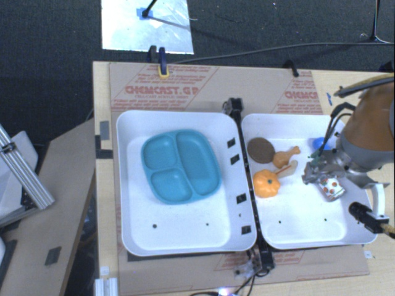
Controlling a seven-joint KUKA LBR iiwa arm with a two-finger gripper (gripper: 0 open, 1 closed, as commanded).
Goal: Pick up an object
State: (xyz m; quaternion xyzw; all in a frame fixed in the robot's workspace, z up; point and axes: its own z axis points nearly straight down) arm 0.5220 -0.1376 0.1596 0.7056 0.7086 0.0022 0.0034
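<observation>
Left white bin (133,227) holds a blue divided plastic plate (181,165). Right white bin (296,233) holds a brown disc (261,149), orange pumpkin (266,184), tan drumstick (285,158) and white red-spotted object (332,189); pincer (316,174) beside it, state indeterminate.

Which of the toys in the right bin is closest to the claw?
The small white toy with red spots, just beside the claw. The pumpkin, brown disc and drumstick lie further left.

A small white object with red spots (332,189) lies in the right bin, near its right wall
</observation>
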